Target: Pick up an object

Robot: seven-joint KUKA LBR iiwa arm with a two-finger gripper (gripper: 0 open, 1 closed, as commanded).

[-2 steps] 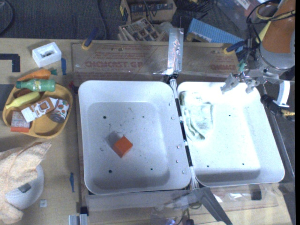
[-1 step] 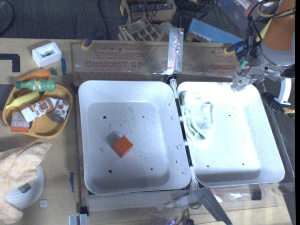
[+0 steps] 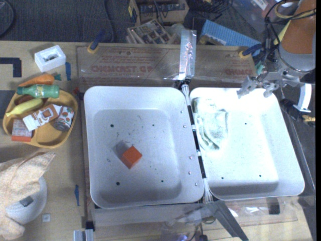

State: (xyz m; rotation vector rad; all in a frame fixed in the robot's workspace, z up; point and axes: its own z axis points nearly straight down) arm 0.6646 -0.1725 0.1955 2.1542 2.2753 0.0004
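Block (image 3: pixel 132 156) in the left bin (image 3: pixel 100 102), cloth (image 3: pixel 210 127) in the right bin (image 3: pixel 281 149), gripper (image 3: pixel 257 86) above its far edge

A wooden bench (image 3: pixel 30 51) stands on dark grey carpet (image 3: pixel 60 11); cluttered boxes (image 3: pixel 155 9) and cables (image 3: pixel 225 4) lie behind it.

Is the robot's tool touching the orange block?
Apart. The camera view shows the tool above the right bin's far corner, while the orange block sits in the left bin.

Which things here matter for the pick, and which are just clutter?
Job:
orange block in the left bin
crumpled cloth in the right bin
gripper

Lying about:
yellow bowl of toy food
white box
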